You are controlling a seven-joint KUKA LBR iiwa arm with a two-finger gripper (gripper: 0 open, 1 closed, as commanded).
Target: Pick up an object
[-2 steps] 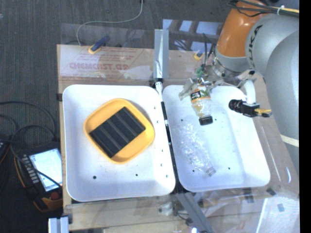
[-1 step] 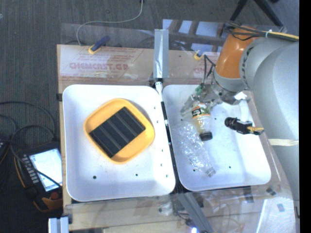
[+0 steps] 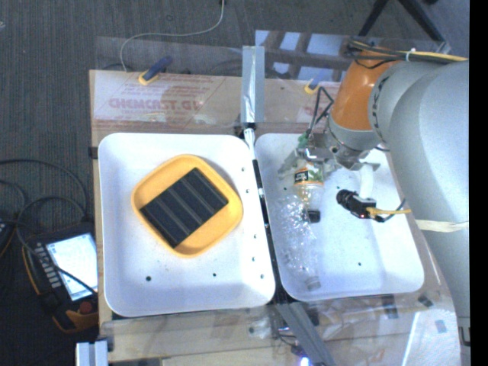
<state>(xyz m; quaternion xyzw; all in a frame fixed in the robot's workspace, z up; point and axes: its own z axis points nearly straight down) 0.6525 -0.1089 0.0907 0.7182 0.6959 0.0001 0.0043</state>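
Dark grey carpet surrounds a pale wooden bench bearing two shallow white bins, set side by side.

From the overhead camera I count one thing in the left bin: a yellow, rounded-square plastic tray with a black ribbed panel in its middle, lying flat and well apart from the arm. The right bin has one crumpled clear plastic bottle with a brown-and-yellow label near its neck, lying lengthwise along the bin's left wall. One small dark piece sits just beside it; I cannot make out what that is.

My one grey arm reaches in from the right, and the gripper hangs at the far end of the right bin, right over the labelled end of the bottle. Whether it is apart or together I cannot tell from this angle, and I see nothing plainly held.

I judge this to be the approach-and-grasp step on the bottle. Next calls for a firm close on the neck, then a straight lift; thin crushed plastic may slip.
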